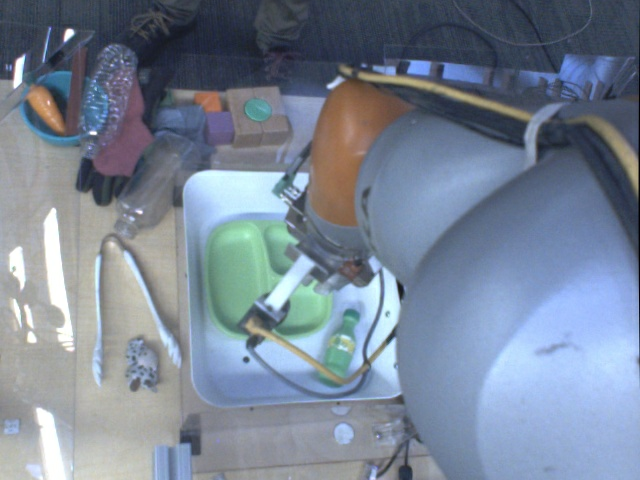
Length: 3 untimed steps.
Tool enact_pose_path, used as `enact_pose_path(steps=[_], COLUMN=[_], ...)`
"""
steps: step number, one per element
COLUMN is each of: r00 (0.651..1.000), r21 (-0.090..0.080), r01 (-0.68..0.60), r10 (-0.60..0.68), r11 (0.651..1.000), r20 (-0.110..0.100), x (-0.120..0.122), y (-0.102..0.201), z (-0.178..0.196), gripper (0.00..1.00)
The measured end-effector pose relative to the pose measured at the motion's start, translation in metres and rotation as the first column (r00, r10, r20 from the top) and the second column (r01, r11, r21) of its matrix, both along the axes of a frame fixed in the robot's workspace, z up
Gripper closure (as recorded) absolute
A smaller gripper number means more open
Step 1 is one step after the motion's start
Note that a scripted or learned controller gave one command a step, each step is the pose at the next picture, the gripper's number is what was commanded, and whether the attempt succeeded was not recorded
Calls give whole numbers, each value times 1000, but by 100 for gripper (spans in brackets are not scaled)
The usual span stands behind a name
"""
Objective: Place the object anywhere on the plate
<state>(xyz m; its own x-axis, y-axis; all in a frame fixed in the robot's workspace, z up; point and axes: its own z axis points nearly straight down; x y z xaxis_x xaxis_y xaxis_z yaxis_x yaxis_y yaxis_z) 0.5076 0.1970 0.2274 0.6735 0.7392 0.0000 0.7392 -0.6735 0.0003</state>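
Bottle (342, 343), perhaps upright, beside the plate (235, 268) in the bin (215, 373); hand (322, 268) open or closed, cannot tell.

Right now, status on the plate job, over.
Tool over right side of green plate. Green bottle in white bin, beside plate, not on it. Arm covers bin's right side.

One white bin (200, 353) holds one green plate (235, 268) and one small green bottle (341, 345). On the bench (50, 298) lie one pair of white tongs (98, 318), one spotted toy (142, 363), one clear bottle (150, 183), one dark glove (97, 180) and one blue bowl (42, 128).
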Motion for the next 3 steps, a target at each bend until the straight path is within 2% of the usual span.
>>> enact_pose_path(steps=[1,2,3], r00=[884,997,995], r21=[-3,4,-15], r01=[-468,-71,-42], r10=[468,70,40], r11=[884,997,999], r20=[23,26,-89], x=[-13,-10,88], y=[-47,-12,26], z=[-124,-132,-134], gripper=[100,100,100])
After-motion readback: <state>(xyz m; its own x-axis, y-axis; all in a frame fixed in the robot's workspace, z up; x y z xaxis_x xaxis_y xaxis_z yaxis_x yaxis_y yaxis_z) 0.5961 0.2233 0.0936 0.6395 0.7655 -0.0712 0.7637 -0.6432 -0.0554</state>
